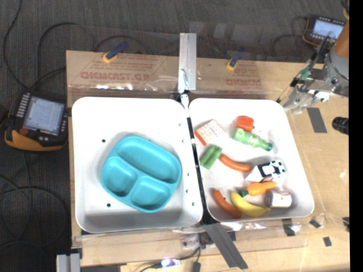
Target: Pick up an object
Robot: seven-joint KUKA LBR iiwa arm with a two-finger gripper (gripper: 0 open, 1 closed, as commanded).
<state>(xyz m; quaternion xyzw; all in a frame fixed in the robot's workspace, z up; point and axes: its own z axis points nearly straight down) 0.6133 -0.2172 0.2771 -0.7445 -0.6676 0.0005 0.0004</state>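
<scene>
The right bin (295,146) holds several toy foods. Among them are a red and white box (211,131), a green bottle (252,139) with an orange piece (244,122) at its top, a green block (210,156) and a long orange sausage (235,164). Nearer the front lie a black and white cow (272,169), a small carrot (262,188), a yellow banana (250,204), a red sausage (222,201) and a small can (281,198). My gripper (299,97) hangs outside the bin, just past its far right corner, with nothing seen in it.
The left bin (85,152) holds a blue divided plate (142,173). A metal post (188,61) stands behind the wall between the bins. Handheld screens lie at the far left (39,118) and top right (324,30). Cables run over the floor.
</scene>
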